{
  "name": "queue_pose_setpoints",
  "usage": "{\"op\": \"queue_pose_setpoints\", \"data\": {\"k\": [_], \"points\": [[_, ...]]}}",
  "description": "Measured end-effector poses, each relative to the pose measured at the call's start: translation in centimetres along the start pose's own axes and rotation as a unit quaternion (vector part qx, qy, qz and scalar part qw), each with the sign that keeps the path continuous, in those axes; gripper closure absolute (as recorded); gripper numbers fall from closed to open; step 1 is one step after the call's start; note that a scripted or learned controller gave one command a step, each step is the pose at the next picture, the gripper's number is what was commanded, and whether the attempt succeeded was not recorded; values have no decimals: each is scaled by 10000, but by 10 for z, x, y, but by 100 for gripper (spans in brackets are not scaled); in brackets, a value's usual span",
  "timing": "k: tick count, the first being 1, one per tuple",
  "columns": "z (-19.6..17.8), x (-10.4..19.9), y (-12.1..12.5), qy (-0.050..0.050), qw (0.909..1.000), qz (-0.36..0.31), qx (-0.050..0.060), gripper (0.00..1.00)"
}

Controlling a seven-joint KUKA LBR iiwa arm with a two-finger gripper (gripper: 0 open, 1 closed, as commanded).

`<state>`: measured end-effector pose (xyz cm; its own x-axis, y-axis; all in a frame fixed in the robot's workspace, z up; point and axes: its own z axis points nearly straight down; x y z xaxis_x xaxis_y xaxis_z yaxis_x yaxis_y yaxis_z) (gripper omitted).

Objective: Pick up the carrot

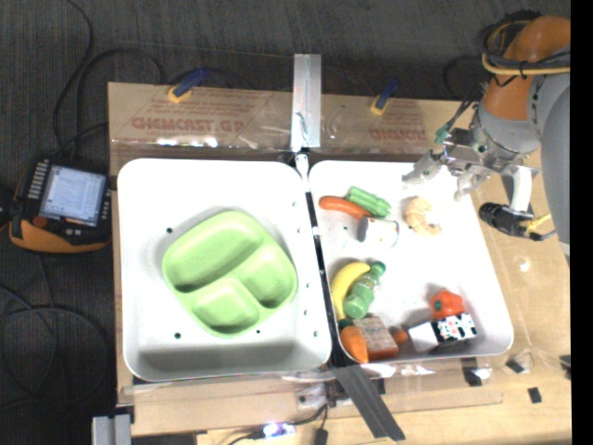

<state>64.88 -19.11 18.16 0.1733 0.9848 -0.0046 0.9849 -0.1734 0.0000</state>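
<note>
The carrot (353, 344), a short orange cone, lies at the near left corner of the right bin (491, 276), against a brown block (376, 335). My gripper (439, 178) hangs over the far right part of that bin, well away from the carrot. Its fingers are spread open with nothing between them. A beige lump (422, 214) sits just below and left of the gripper.
The right bin also holds a red sausage (341, 207), a green piece (368, 199), a banana (344, 281), a green bottle (363, 291), a red-orange toy (447, 302) and a white box (450, 330). A green divided plate (230, 270) lies in the left bin.
</note>
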Motion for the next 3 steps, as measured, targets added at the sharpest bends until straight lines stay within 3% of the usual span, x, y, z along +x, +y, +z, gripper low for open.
{"op": "queue_pose_setpoints", "data": {"k": [1,2,3], "points": [[13,54,-1,7,9911,-1331,4,0],[13,54,-1,6,9911,-1330,3,0],[-36,22,-22,13,9946,-1035,3,0]]}}
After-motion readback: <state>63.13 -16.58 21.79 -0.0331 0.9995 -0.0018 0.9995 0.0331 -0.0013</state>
